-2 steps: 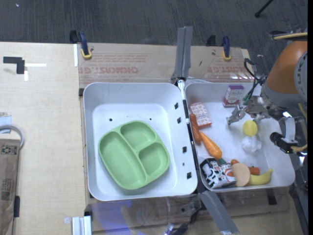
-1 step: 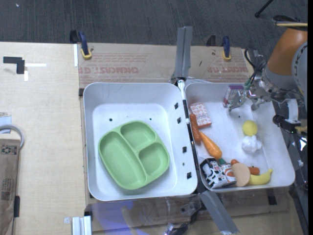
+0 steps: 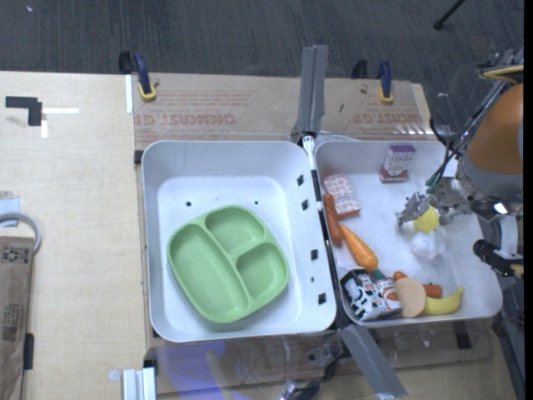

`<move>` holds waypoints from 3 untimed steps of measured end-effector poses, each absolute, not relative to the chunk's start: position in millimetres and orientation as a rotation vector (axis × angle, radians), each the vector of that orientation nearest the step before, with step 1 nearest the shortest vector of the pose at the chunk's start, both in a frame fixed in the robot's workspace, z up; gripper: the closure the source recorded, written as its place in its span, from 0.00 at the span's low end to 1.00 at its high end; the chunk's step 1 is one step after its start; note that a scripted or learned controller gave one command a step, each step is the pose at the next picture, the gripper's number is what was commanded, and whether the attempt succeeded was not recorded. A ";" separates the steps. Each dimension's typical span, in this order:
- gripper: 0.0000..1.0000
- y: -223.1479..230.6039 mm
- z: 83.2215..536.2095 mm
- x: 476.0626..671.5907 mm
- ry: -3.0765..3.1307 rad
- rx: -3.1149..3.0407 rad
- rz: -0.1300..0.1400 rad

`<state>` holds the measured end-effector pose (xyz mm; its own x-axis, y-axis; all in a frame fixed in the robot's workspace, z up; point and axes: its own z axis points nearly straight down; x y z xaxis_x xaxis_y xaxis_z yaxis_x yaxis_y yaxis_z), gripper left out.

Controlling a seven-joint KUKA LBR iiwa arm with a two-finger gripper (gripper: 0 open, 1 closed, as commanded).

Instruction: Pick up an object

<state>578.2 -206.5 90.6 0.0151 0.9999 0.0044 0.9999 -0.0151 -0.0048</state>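
Observation:
My gripper (image 3: 426, 212) hangs over the right bin (image 3: 366, 152), toward its right side. A small yellow object (image 3: 428, 219) sits between its metal fingers (image 3: 409, 214), which are shut on it. Just below lies a pale white lump (image 3: 426, 245) on the bin floor. Also in this bin are an orange carrot (image 3: 356, 242), a pink box (image 3: 341, 197), a purple-and-white pouch (image 3: 398, 163), a black-and-white carton (image 3: 365, 297), a tan round piece (image 3: 410, 297) and a yellow banana (image 3: 445, 302).
The left bin (image 3: 166, 190) holds a green divided plate (image 3: 229, 262). A grey divider post (image 3: 313, 90) stands between the bins at the back. Clamps (image 3: 143, 80) pin cardboard behind the bins. The arm's orange band (image 3: 500, 132) is at the right edge.

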 end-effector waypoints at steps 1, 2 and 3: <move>0.00 -206.5 90.6 578.3 -2.201 -2.233 0.000; 1.00 -207.5 99.0 578.6 -2.199 -2.237 0.002; 1.00 -178.8 208.1 560.0 -2.255 -2.187 0.002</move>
